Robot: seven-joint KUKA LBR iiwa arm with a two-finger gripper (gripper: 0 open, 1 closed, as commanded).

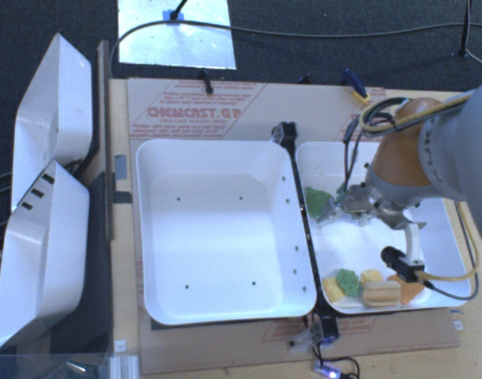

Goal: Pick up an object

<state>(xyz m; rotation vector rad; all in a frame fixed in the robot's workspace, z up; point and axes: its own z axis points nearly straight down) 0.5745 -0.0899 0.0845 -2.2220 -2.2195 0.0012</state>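
I see grey metal gripper point(336, 208) low over right white plastic bin point(329, 158), beside bumpy green broccoli-shaped toy point(316, 201) near bin's left wall. Pale tan bread-like block point(381, 294) lies by front edge. Left bin point(217, 235) smooth, shallow.

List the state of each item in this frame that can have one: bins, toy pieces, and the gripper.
Left bin: upright on the bench.
Right bin: upright, holds the toy pieces.
Green leafy piece: loose by the divider, close beside the gripper.
Small green piece: resting in the near corner.
Tan block: lying flat in the near corner.
Gripper: low inside the right bin.
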